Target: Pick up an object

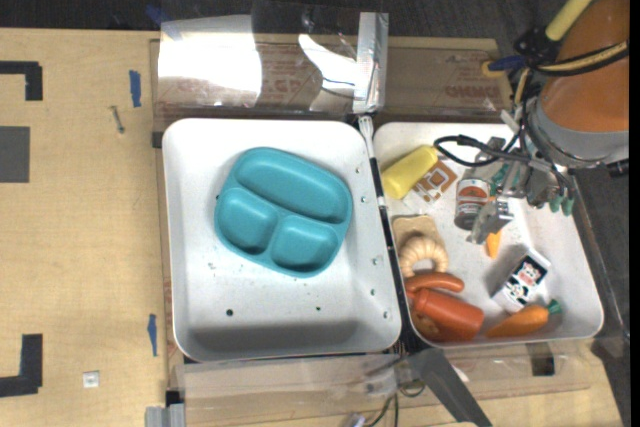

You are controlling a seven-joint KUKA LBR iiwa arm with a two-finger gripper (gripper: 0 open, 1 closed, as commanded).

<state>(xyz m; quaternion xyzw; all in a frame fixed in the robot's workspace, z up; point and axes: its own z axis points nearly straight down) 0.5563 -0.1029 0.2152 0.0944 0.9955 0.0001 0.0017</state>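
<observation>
Jaws [487, 220], state unclear, low in right bin [580, 245] among yellow block [409, 171], small carton [522, 280], carrot [520, 321].

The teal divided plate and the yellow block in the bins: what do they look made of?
Teal divided plate: likely moulded plastic, with a smooth matte surface, rounded compartment walls and even colour. Yellow block: uniform colour, soft rounded edges, dull finish, probably plastic or foam; the view cannot settle which.
</observation>
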